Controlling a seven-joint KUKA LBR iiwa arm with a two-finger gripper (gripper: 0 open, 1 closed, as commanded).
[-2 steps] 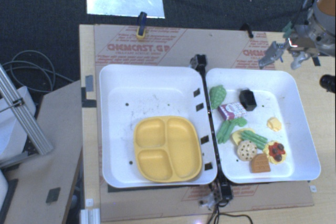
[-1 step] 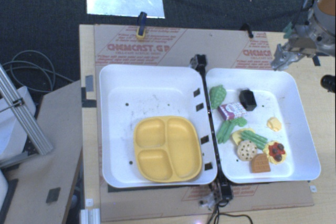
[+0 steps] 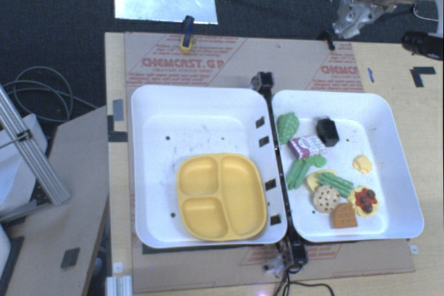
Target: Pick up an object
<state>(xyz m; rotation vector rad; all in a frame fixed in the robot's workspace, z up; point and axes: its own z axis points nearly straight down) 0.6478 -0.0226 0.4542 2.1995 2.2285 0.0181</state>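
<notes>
Crowding the right bin [image 3: 395, 142]: toy foods [image 3: 333, 184], black block [image 3: 327, 131]; end effector [image 3: 347, 23] state unreadable.

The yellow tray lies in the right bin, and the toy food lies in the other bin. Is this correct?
Not quite. The camera view shows the yellow tray in the left bin, not the right one. The toy food lies in the other bin, the right bin.

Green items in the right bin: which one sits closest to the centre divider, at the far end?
The green leafy piece. It lies against the divider at the bin's far end, alone above the purple box; the green bean pods and green strip lie nearer the camera.
</notes>
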